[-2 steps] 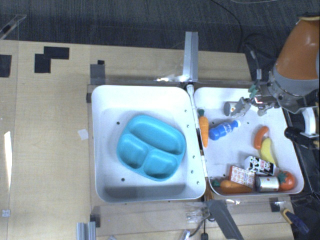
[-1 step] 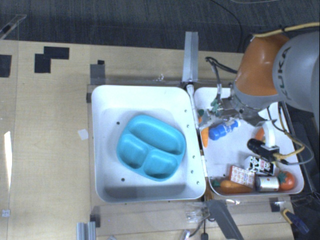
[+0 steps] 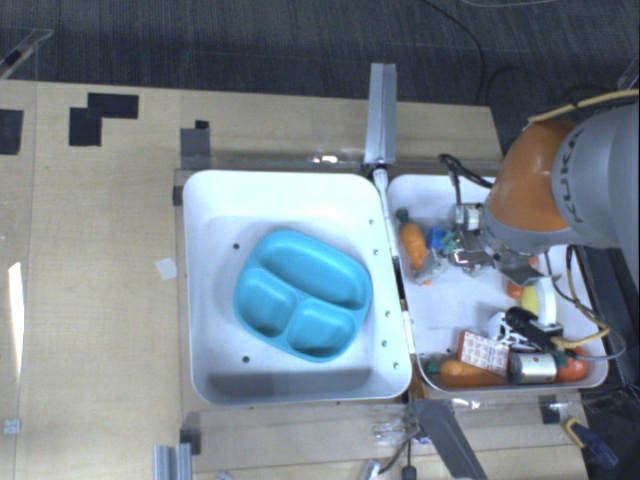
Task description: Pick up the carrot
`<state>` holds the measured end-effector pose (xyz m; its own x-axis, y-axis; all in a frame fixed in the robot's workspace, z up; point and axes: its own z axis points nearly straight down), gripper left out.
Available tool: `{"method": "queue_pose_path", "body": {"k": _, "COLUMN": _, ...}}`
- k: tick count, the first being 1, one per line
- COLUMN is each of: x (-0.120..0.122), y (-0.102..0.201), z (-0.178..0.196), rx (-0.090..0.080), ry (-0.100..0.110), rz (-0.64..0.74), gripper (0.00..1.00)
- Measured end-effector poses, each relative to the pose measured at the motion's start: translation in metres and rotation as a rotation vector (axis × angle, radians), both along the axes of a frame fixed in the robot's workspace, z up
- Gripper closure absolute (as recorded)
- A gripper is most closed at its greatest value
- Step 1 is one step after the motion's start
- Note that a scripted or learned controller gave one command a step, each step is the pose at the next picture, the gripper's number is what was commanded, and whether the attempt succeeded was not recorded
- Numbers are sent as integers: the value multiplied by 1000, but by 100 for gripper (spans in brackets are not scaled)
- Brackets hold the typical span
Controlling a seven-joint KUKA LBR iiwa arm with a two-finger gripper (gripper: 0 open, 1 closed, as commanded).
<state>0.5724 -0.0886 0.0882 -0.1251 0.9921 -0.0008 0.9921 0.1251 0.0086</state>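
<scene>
An orange carrot (image 3: 413, 245) lies in the right bin (image 3: 440, 313), close against its left wall, with a small pale green top pointing to the back. My gripper (image 3: 447, 252) hangs low just right of the carrot, reaching in from the grey and orange arm (image 3: 535, 193). Nothing is visibly between the gripper and the carrot except a small blue piece (image 3: 438, 238). I see no object held.
Along the right bin's front edge lie an orange elongated item (image 3: 468, 373), a red-and-white patterned box (image 3: 482, 349), a silver can (image 3: 532, 367) and a yellow item (image 3: 545, 300). The left bin (image 3: 215, 268) holds a blue divided plate (image 3: 302, 293).
</scene>
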Motion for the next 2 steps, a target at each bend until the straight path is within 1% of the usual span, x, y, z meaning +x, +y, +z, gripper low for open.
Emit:
{"method": "queue_pose_path", "body": {"k": 1, "x": 2, "y": 2, "z": 9, "rx": 1, "ry": -2, "rz": 2, "gripper": 100}}
{"method": "queue_pose_path", "body": {"k": 2, "x": -6, "y": 44, "z": 110, "rx": 0, "ry": 10, "rz": -145, "gripper": 100}}
